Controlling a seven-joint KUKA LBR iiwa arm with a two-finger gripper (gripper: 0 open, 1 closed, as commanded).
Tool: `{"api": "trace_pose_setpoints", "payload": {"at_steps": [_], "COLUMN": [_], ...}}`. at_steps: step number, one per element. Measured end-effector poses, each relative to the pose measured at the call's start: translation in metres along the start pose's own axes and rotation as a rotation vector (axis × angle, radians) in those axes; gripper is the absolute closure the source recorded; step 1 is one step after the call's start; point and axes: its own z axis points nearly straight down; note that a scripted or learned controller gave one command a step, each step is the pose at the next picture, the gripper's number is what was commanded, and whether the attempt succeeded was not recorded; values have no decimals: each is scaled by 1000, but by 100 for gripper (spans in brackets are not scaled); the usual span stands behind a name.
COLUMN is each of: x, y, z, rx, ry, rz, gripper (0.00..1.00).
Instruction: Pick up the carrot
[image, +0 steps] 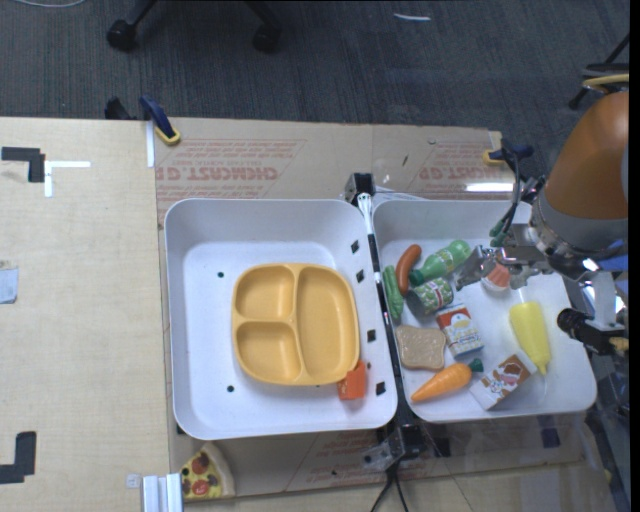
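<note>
The orange carrot (442, 381) lies on its side near the front edge of the right bin (570, 395), pointing left, just below a slice of bread (421, 347). My gripper (503, 262) hangs over the back right part of that bin, well behind and to the right of the carrot. It is close to a small reddish-white item (497, 279). Nothing is seen lifted off the bin floor.
Around the carrot lie a red-white carton (460, 330), a brown carton (505, 379), a yellow bottle (531, 333), a green can (432, 296), a green bottle (445, 260), a sausage (405, 266) and a cucumber (392, 293). The left bin (190, 300) holds a yellow divided plate (297, 323) and an orange-red piece (353, 384).
</note>
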Motion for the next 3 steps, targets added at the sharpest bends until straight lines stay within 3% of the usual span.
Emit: {"api": "trace_pose_setpoints", "payload": {"at_steps": [1, 2, 3], "x": [-22, -82, -100], "y": [-72, -72, -72], "z": [-95, -159, -218], "rx": [-4, -6, -6], "ry": [-3, -5, -8], "rz": [-298, -458, -1083], "gripper": [0, 0, 0]}}
